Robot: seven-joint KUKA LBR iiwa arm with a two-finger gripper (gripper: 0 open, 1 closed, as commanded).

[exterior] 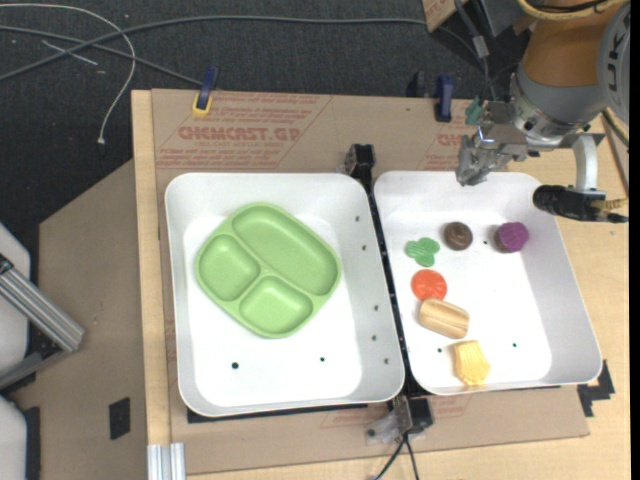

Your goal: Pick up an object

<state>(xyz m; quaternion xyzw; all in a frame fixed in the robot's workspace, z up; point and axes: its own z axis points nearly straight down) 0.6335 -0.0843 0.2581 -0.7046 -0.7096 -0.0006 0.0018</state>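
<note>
Dark carpet w/ loose grey cables is showing behind the counter (150, 218), which is carrying a cardboard sheet and two white bins side by side. Left bin (200, 368) is holding a green divided plate (267, 268), three compartments, lying flat near the bin's middle. Right bin (560, 318) is holding six small items. Arm (565, 38), grey w/ orange band, is reaching in from the top right; gripper (474, 173) is hanging over the right bin's far edge, well apart from every item. Fingers are pointing down and look close together, nothing between them, but can't tell for sure if they're pressed together. Items: tan bread roll (443, 317) near the bin's left side, yellow piece (471, 361) just below it at the front, orange-red round piece (429, 285) just above the roll, green leafy piece (422, 251) above that, purple ball (512, 235) toward the right, brown round piece (458, 235) between the green piece and the purple ball.
</note>
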